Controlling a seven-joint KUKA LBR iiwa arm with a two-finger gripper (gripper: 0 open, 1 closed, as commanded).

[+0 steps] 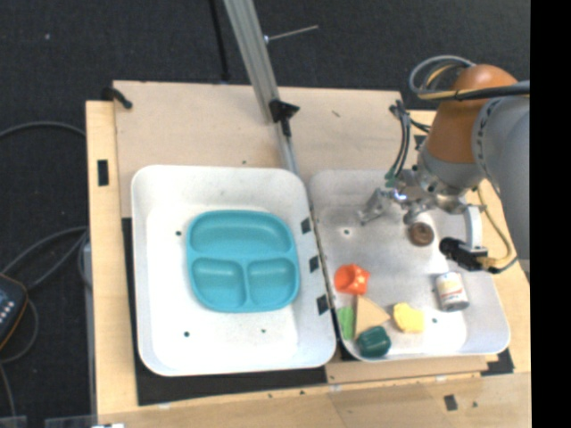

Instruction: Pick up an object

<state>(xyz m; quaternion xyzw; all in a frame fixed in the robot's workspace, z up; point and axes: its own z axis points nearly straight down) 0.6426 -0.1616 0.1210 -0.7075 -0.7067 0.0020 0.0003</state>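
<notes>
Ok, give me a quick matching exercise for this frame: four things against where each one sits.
Things:
1. teal tray
2. orange piece
3. small can
4. green piece

Places:
A. right bin, near its front edge
B. left bin, middle
C. right bin, right side
D. right bin, left side beside the divide

Pairs: 1-B, 2-D, 3-C, 4-A

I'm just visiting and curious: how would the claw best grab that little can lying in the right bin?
Probably across its round sides, coming straight down from above. The can seems to lie tipped over on the floor of the right bin, apart from the yellow piece, so both sides look free. Its ends look harder to pinch.
</notes>
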